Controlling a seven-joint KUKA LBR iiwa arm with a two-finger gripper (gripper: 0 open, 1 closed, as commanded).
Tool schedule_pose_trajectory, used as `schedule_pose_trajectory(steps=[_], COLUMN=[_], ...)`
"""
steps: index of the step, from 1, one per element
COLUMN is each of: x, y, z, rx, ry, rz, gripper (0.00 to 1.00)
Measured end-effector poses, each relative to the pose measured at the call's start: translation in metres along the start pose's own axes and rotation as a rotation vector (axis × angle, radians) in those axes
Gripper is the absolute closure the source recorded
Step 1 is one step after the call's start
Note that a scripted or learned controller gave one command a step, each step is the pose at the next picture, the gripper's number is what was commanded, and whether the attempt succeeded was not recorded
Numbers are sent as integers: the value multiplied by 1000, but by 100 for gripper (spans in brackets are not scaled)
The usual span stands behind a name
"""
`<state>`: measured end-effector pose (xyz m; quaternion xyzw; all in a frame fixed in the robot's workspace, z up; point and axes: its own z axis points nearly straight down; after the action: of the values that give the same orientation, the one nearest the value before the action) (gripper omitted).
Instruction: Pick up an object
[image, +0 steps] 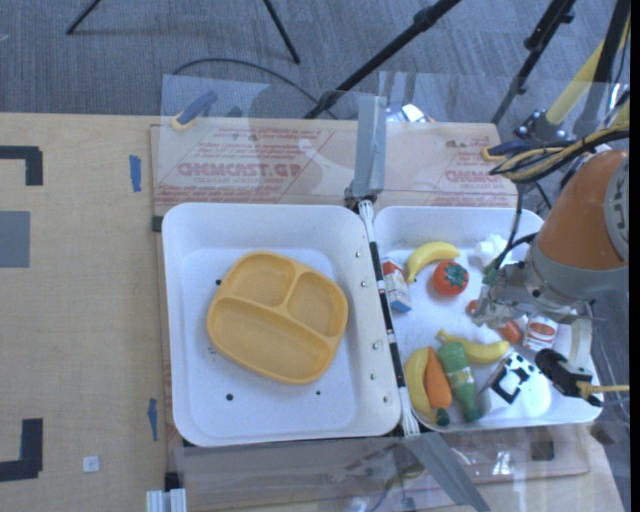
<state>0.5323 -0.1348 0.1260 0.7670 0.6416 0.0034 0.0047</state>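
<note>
The two-finger gripper (497, 312) is reaching down into the right shallow white bin (520, 222), though I cannot tell how it is set. A yellow plastic banana (482, 349) is lying just beneath it, a round red tomato (450, 279) to its left, and a compartmented yellow plastic plate (277, 316) is sitting in the left white bin (190, 240)

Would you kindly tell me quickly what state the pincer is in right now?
Pincer: low over the right bin, near the tomato; whether it is open, closed or holding anything cannot be told.
</note>
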Motion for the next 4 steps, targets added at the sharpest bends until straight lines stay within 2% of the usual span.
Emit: schedule_pose_trajectory(steps=[1,2,3,4], x=[0,3,2,2], y=[0,-35,-33,-34], z=[0,30,20,20], rx=[0,-19,-23,-21], ry=[0,1,0,1], rz=[0,60,62,63], gripper=[0,0,100,0])
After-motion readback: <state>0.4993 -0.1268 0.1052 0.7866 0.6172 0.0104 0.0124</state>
